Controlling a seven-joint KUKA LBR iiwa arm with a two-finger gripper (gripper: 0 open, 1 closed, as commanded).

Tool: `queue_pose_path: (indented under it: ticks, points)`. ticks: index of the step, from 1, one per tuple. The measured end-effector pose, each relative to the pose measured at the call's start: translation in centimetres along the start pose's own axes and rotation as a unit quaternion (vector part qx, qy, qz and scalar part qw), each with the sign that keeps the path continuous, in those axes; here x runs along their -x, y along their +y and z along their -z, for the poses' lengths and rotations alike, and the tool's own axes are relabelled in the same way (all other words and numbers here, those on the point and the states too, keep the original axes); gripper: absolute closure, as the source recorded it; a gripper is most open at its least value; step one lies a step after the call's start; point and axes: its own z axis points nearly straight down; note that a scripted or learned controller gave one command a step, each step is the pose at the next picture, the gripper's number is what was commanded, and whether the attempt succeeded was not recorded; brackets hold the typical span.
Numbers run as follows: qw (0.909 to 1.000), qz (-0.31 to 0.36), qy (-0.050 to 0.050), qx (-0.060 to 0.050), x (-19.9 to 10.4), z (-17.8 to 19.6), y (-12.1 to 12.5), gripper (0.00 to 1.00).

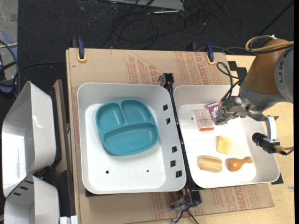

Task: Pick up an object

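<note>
White plastic bins: left bin (88, 139) holds a smooth teal divided plate (126, 126); right bin (261, 169) holds a small packet (203, 121), yellow wedge (224, 144), tan bun (210, 164), brown pear-shape (238, 163). Gripper (223, 114) beside the packet; grip state unclear.

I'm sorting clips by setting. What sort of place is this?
Probably a robotics lab test bench, not a kitchen. Two white bins sit clamped on a cardboard sheet, loose cables trail over the dark floor, and toy food lies under the arm.
</note>
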Motion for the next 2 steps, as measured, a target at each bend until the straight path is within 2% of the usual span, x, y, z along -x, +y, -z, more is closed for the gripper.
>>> queue_pose_path:
  ticks: [2]
  points:
    - [1.0000, 0.000, 0.000, 0.001, 0.9, 9.8, 1.2, 1.00]
